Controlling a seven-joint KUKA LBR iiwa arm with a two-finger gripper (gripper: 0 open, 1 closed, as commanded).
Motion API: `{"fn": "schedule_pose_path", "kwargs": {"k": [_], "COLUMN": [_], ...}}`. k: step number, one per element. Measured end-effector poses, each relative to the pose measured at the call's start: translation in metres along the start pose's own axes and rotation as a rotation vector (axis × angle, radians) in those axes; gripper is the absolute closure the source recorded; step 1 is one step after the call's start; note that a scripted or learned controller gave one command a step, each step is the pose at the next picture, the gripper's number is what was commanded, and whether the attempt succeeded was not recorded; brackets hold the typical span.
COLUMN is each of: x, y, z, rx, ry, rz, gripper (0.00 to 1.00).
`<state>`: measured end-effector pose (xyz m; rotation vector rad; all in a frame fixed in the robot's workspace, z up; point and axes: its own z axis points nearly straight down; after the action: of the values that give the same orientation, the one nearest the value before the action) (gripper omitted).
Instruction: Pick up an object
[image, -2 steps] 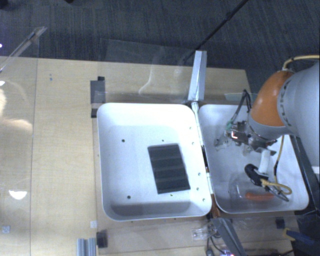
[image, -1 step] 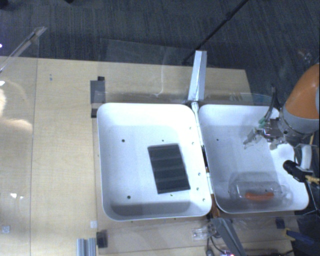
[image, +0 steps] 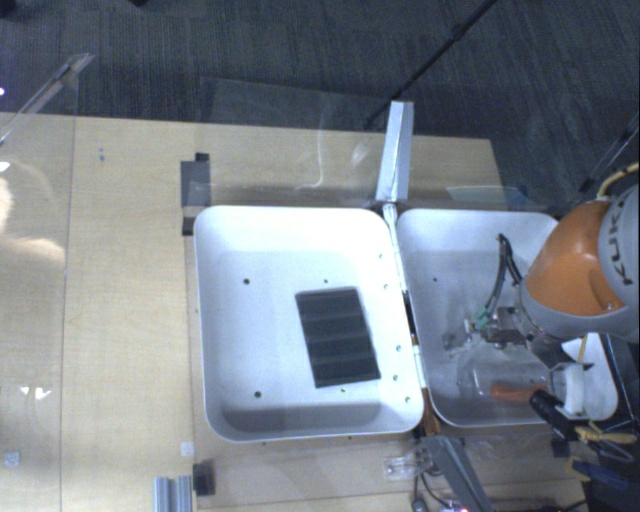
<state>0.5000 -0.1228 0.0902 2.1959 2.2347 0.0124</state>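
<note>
Camera view: arm (image: 585, 270) reached into the right bin (image: 440, 250), approaching cluttered objects (image: 495, 385). Jaw state could not be told. Next, a descent and a firm closure seemed needed.

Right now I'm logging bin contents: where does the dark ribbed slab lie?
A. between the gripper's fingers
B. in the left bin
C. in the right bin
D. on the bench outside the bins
B: the slab lies flat near the middle of the left bin, while the arm hangs over the right bin.
</note>
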Motion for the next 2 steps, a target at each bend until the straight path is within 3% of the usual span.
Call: {"fn": "schedule_pose_path", "kwargs": {"k": [1,2], "x": [0.035,-0.027], "y": [0.098,0.046], "z": [0.002,-0.064], "rx": [-0.002,0.005], "ry": [0.001,-0.001], "rz": [0.025,0.034], "gripper": [0.0,0.0]}}
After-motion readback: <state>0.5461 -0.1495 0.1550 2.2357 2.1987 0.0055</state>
